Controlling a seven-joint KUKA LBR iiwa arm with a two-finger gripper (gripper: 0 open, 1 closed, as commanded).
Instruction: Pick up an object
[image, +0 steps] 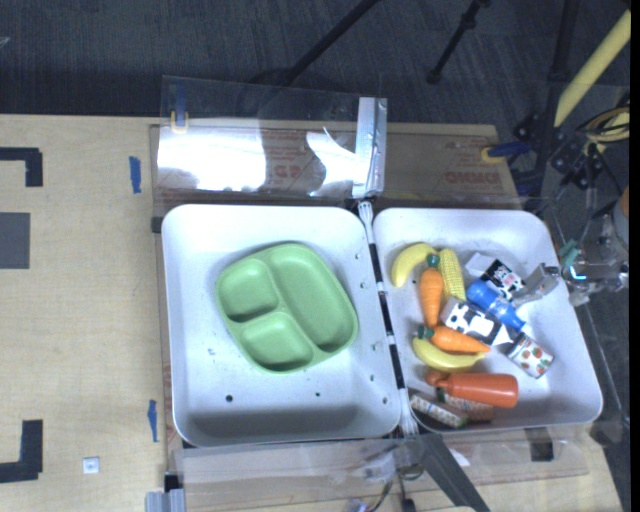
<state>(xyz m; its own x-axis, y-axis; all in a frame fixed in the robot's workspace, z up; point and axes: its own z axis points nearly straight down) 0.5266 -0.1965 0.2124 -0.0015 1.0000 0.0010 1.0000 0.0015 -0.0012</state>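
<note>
The right bin holds a heap of toy items. A yellow banana lies at its back left, beside a corn cob and an orange carrot. A blue bottle rests on a black-and-white spotted block. A second carrot sits on another banana. A red sausage-shaped toy lies at the front. My gripper hangs over the right bin's right side, just right of the blue bottle, with nothing visibly in it.
The left bin carries a green divided plate. A small white dotted box lies near the right bin's right wall. A clear plastic sheet stands behind the bins. Cables and stands crowd the far right.
</note>
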